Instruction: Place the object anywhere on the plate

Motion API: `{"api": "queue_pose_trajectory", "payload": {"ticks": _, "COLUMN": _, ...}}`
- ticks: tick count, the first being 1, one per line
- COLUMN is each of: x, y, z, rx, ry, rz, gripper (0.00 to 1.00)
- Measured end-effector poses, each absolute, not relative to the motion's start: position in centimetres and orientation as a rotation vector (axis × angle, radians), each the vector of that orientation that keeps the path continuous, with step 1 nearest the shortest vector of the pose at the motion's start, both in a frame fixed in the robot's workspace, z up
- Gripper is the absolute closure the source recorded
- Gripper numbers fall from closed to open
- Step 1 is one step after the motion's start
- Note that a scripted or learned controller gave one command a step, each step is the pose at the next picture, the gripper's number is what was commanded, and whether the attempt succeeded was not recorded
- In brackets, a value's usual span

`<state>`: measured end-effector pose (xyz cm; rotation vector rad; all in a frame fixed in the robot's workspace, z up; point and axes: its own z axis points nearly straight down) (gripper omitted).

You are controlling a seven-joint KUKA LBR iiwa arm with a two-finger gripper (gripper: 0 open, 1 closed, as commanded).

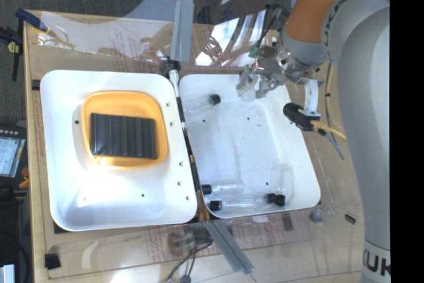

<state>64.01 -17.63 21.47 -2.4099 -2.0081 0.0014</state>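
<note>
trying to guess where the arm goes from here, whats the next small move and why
Probably a short move toward the clear vial lying near the far left corner of the right bin, then down over it. The gripper sits above that bin's far edge, with nothing visible between its fingers, and the yellow plate in the left bin has no object on it yet.

two white bins [66,205], one yellow plate [122,106], four clear vials [199,104]
</note>
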Motion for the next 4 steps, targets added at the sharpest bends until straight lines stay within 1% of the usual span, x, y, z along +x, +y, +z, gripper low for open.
{"api": "queue_pose_trajectory", "payload": {"ticks": 1, "x": 62.0, "y": -14.3, "z": 19.8, "rx": -2.092, "ry": -2.333, "rz": 0.008, "gripper": 1.0}}
{"api": "queue_pose_trajectory", "payload": {"ticks": 2, "x": 65.7, "y": -8.9, "z": 23.9, "rx": -1.862, "ry": -2.528, "rz": 0.003, "gripper": 1.0}}
{"api": "queue_pose_trajectory", "payload": {"ticks": 3, "x": 62.0, "y": -4.2, "z": 19.0, "rx": -1.655, "ry": -2.664, "rz": 0.004, "gripper": 1.0}}
{"api": "queue_pose_trajectory", "payload": {"ticks": 4, "x": 62.0, "y": -4.3, "z": 19.0, "rx": -1.656, "ry": -2.664, "rz": 0.005, "gripper": 0.0}}
